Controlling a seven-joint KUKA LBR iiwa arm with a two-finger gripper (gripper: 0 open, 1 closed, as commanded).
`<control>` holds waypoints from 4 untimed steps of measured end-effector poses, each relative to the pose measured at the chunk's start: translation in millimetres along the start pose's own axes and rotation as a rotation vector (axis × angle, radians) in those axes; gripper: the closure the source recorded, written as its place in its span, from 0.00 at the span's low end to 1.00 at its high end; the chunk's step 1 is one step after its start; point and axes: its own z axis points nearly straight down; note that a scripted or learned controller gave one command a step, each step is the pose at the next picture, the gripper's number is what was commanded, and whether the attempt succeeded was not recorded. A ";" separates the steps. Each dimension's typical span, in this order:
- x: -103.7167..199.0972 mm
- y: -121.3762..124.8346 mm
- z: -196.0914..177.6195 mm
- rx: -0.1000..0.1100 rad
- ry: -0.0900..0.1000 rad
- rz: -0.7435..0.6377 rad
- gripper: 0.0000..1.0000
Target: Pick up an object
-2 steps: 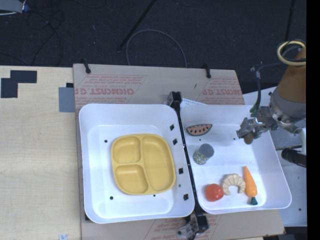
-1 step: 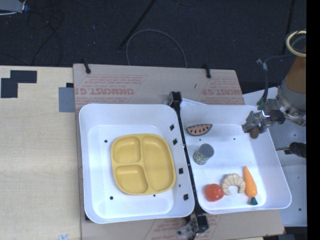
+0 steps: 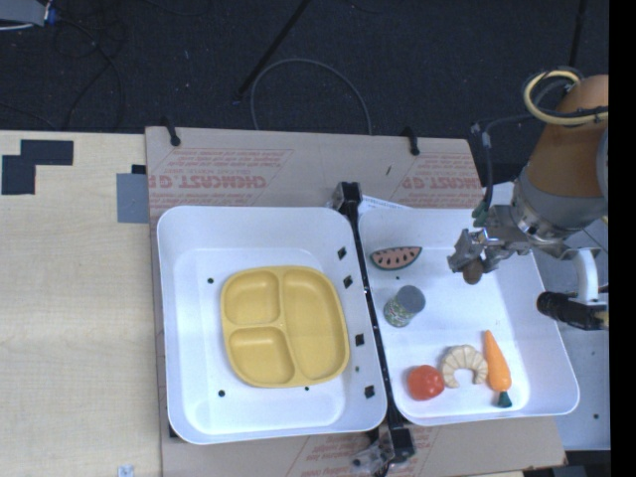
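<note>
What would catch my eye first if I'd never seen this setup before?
Probably the yellow divided plastic plate sitting in the left white bin. Next, the toy food in the right white bin: a watermelon slice, a grey can, a red tomato, a croissant and an orange carrot. The gripper hangs over that bin's upper right.

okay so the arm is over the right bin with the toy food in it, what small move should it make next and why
Probably a short move down and toward the can. The gripper sits above the right bin with nothing between its fingers, and the can looks like the nearest item, standing apart from the watermelon slice.
</note>
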 end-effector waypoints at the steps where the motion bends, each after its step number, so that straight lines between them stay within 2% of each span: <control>1: 48.3 -10.2 5.6 0.000 0.000 0.000 1.00; 2: 96.8 -2.4 7.4 -0.001 0.000 0.000 1.00; 3: 149.9 -9.9 -4.1 -0.001 0.000 -0.002 1.00; 4: 203.4 -11.0 6.1 0.002 -0.001 -0.001 1.00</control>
